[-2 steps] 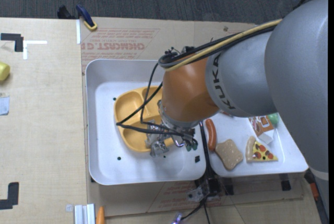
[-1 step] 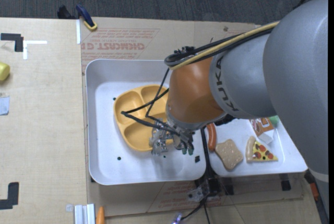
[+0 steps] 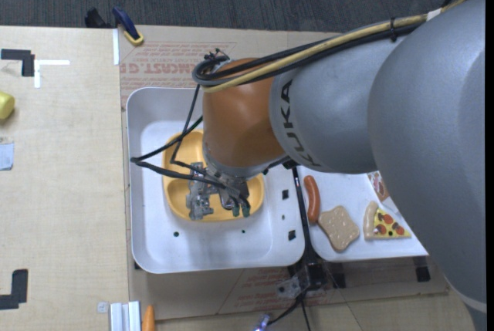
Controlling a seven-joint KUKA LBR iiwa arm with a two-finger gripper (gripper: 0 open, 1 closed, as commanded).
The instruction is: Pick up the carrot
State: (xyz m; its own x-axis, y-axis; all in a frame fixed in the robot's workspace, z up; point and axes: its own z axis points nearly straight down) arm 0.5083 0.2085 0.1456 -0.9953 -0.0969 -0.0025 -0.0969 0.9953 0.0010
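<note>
My gripper (image 3: 218, 204) hangs low in the left bin (image 3: 154, 244), right over a yellow dish-like object (image 3: 176, 197). Its two dark fingers (image 3: 201, 206) stand apart, open, and between them I see only the yellow surface. The orange wrist band and grey arm hide the back of the yellow object and the middle of this bin. A slim orange-red piece (image 3: 311, 198) lies in the right bin (image 3: 401, 248), near the wall between the bins; I cannot tell whether it is a carrot or a sausage.
A bread slice (image 3: 339, 227) and a pizza slice (image 3: 384, 222) lie in the right bin beside the orange-red piece. A yellow item (image 3: 5, 106) sits on the bench at far left. The arm covers most of the right bin.
</note>
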